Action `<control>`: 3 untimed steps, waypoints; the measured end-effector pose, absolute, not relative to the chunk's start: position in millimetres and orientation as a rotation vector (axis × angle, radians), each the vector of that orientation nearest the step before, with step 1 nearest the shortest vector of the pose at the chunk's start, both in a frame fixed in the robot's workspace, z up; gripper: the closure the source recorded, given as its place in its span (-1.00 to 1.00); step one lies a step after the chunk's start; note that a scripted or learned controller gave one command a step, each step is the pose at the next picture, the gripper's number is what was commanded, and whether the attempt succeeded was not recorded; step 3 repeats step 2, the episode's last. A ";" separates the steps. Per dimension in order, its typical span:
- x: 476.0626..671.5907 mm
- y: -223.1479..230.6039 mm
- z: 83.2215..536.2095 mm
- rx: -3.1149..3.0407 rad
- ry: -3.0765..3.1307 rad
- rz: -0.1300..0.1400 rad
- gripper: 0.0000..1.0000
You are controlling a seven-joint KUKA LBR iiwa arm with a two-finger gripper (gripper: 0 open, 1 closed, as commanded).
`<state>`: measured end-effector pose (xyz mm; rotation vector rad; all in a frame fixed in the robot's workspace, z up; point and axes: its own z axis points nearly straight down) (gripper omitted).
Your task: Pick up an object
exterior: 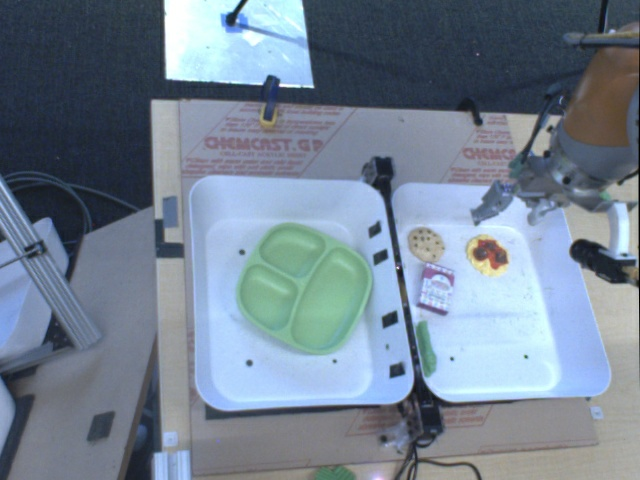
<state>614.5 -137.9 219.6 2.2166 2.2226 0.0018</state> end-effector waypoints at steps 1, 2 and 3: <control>618.2 -167.6 81.1 2.213 2.214 0.004 -1.00; 671.7 -207.7 88.2 2.215 2.224 0.005 -1.00; 671.7 -207.7 88.2 2.215 2.224 0.005 -1.00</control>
